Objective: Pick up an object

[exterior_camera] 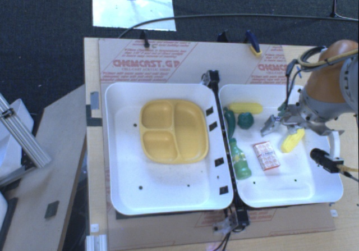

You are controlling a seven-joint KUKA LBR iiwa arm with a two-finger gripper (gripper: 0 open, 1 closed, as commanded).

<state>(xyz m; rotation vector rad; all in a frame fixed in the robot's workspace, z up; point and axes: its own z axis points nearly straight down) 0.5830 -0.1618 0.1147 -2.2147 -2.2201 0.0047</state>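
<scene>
Metallic jaws [270, 126] stand spread, gripping nothing, in the right bin [291, 196] beside a smooth yellow block [292, 140] and a flat red-printed packet [266, 155].

"CHEMCAST GP" on the backing sheet [147, 60]

On the tabletop [168, 53] two bins sit side by side, touching along a shared edge: the left bin [120, 188] holds a divided plate [173, 131] near its middle. In the right bin [291, 194], a bottle [239, 161] lies along the left wall with a pepper [229, 122] behind it, a ball [245, 120] just right of the pepper and a corn cob [244, 108] at the back. A small packet [266, 155] lies near the middle, and a banana-shaped piece [292, 140] lies to its right, under the arm's gripper [270, 125].
</scene>
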